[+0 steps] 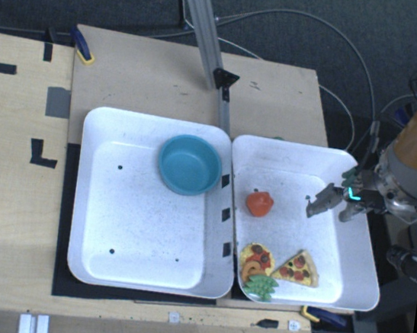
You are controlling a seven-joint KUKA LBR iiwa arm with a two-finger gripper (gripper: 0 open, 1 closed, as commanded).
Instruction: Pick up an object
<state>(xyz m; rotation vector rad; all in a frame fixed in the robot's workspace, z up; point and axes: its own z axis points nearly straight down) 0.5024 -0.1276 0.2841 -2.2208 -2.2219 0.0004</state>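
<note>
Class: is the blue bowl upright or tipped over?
Upright. The blue bowl shows its open mouth and inner floor, sitting flat in the left bin.

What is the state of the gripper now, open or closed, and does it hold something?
Gripper: open, holding nothing, above the right bin near its right side, apart from the red tomato.

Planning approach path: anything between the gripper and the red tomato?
Nothing: in the camera view, bare white bin floor separates the gripper from the red tomato.
</note>
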